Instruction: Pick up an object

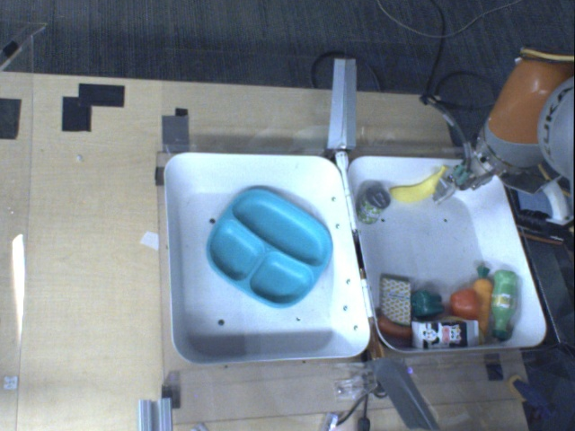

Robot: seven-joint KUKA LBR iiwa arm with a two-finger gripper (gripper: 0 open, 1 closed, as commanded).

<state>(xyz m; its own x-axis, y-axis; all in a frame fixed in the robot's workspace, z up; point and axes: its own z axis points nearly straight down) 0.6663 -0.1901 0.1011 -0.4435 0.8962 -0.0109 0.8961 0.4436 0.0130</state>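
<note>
You've got a light wood bench (81, 268) with two white bins touching side by side: left bin (189, 330), right bin (449, 241). A metal rail (342, 106) runs from the far edge to the seam between them. Black marks (90, 104) sit on the bench top at far left, a small white scrap (148, 239) just left of the left bin. Dark carpet (225, 25) and a black cable (431, 16) beyond the far edge

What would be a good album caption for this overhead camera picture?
Robot gripper reaches the banana in the right bin; a blue divided plate fills the left bin.
</note>
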